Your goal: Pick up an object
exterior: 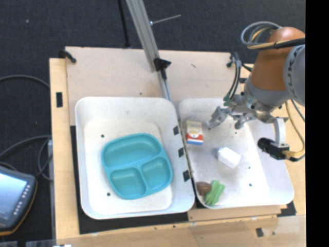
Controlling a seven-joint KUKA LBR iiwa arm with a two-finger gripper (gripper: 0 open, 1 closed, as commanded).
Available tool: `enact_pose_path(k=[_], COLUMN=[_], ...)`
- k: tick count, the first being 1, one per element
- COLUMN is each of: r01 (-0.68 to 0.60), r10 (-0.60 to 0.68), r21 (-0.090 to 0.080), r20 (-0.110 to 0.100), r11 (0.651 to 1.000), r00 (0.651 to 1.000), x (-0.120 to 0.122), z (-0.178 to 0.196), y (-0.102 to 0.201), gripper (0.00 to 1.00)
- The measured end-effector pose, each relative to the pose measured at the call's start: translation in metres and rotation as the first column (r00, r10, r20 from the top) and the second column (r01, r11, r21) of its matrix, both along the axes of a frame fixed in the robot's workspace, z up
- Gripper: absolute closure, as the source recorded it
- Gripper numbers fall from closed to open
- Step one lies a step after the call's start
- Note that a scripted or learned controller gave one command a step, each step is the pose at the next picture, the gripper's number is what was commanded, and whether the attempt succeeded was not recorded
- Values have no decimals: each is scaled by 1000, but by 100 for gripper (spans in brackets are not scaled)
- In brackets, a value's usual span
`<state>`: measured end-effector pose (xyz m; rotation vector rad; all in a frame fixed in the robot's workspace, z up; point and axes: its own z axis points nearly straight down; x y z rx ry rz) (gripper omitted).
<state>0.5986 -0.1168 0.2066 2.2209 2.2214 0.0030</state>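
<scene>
My gripper hangs over the back of the right bin, its two fingers spread open with nothing between them. A small red, white and blue carton stands just to its left against the bin's left wall. A white block lies in the bin's middle, below the gripper. At the bin's front left corner a green object rests beside a brown one.
The left bin holds a teal divided plate. A slanted metal pole rises from between the bins toward the back. Cables trail from the arm over the right bin's right side.
</scene>
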Motion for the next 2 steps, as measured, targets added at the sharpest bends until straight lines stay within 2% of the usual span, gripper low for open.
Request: enact_pose_path(k=[1, 2], r01=[-7, -4], r10=[7, 4], r21=[1, -1], r20=[-3, 3], r11=[1000, 1000], r00=[1000, 1000], x=[-61, 25], z=[-6, -5], y=[119, 135], gripper=[0, 0])
